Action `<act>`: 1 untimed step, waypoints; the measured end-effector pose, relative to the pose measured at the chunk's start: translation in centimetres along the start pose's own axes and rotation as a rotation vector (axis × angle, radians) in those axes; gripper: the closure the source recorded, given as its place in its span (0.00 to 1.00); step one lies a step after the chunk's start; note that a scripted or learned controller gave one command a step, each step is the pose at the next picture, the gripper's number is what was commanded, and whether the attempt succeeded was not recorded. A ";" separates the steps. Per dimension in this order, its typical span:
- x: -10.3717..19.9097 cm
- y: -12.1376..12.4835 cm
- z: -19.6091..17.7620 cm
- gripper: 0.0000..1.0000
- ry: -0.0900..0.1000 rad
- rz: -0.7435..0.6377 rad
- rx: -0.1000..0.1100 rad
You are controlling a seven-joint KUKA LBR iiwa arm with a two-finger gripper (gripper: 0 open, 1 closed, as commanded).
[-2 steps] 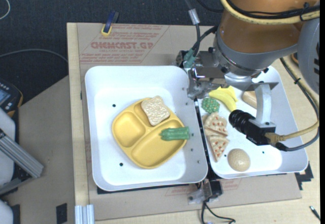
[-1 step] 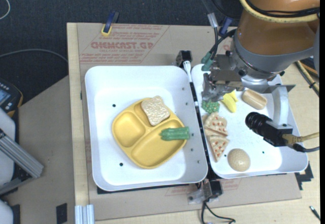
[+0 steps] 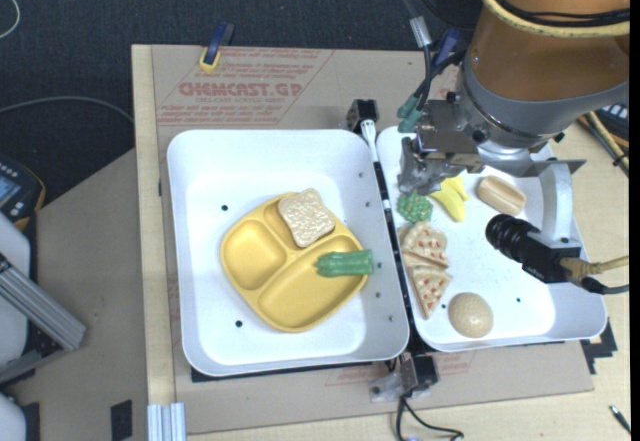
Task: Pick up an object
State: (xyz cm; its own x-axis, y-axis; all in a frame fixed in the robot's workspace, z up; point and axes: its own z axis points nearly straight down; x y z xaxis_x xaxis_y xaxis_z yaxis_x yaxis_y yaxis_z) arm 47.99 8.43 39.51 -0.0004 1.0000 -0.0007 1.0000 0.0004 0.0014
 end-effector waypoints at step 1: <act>0.0 0.1 -1.0 1.00 -0.001 0.000 -0.002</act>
